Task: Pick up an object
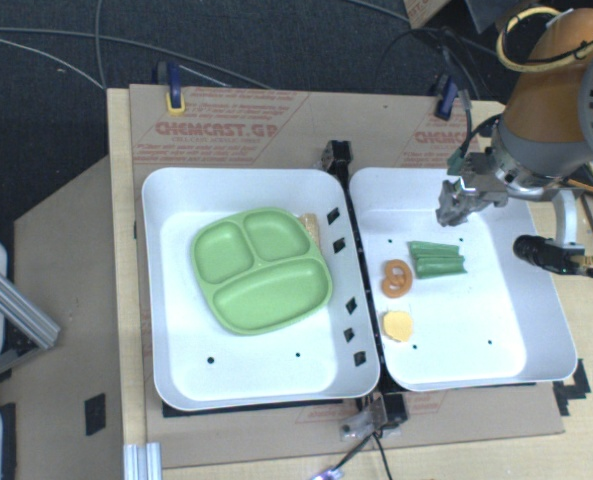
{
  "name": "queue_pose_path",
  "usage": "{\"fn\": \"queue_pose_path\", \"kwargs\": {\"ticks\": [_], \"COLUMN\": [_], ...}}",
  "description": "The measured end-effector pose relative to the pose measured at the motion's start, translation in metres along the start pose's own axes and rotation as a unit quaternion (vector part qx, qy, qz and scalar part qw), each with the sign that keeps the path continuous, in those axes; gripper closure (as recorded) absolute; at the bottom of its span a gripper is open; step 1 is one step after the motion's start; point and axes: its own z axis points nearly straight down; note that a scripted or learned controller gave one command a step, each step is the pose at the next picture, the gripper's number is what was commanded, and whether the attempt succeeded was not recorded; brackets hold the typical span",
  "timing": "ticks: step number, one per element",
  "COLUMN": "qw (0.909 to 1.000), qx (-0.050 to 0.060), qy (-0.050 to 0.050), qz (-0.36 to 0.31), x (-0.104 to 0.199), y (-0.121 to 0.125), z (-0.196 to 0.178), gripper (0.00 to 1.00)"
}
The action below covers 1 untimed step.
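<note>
Two white bins: left bin (166, 268) carries a green divided plate (262, 269); right bin (536, 328) has a green bundle (437, 259), pretzel (396, 278), yellow piece (398, 325); gripper (454, 208) above, fingers' spread unclear, perhaps empty

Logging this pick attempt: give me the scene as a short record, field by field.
left bin: holds a green divided plate, with a small tan item at the plate's far right edge
right bin: holds a green bundle, an orange pretzel-shaped piece and a yellow piece
gripper: over the right bin's far part, beyond the green bundle
grasp: nothing seen between the fingers
finger state: cannot tell
</note>
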Motion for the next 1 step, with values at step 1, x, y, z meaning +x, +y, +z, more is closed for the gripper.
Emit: {"fn": "queue_pose_path", "kwargs": {"ticks": [1], "qw": [1.0], "qx": [-0.001], "qy": [0.0], "qz": [-0.001], "x": [0.0644], "y": [0.0003], "z": [-0.0051], "gripper": [1.0]}}
